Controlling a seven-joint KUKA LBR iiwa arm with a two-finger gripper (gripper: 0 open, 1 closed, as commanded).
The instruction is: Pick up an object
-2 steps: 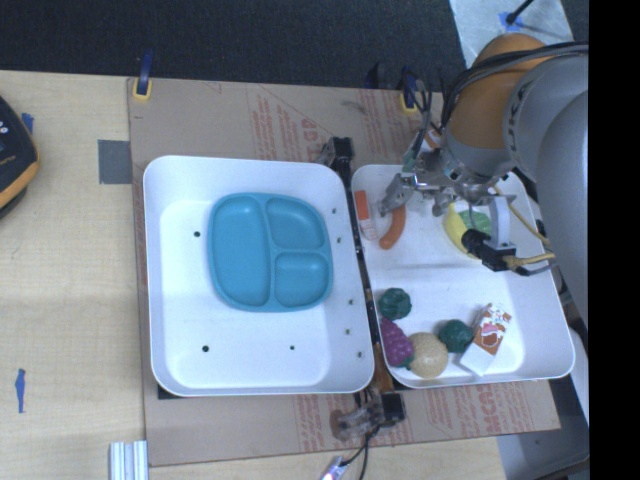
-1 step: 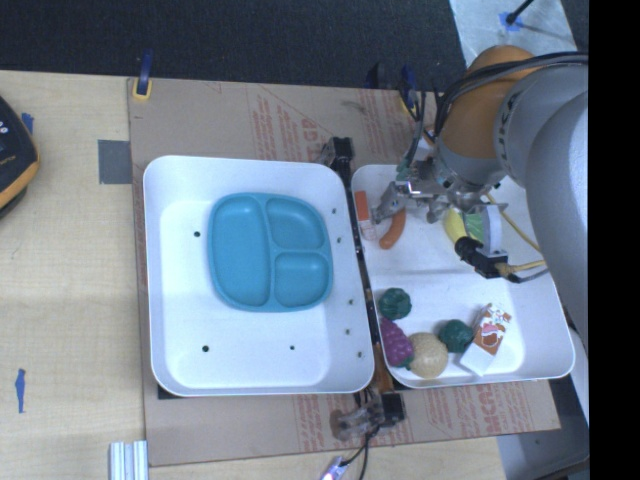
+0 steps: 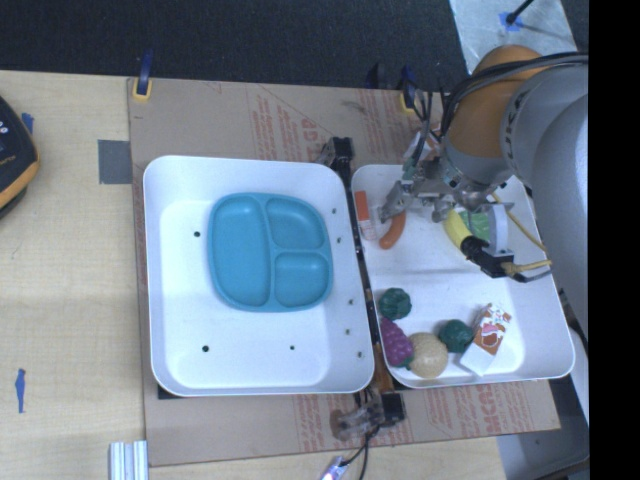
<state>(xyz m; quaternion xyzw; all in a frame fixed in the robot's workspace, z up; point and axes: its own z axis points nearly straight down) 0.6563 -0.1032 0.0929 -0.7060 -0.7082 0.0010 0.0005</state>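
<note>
Your gripper hangs low at the right bin's far-left corner, just above the orange carrot lying against that wall, likely lined up to grasp it, though you cannot tell whether it is released or clenched.

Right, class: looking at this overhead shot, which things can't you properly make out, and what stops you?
- Hand, camera view: small and cluttered by cables, so its grip state is unclear.
- Yellow item: partly covered by the arm.
- Right bin: far rim hidden under the arm.
- Black and yellow device: cut off by the left edge.
</note>
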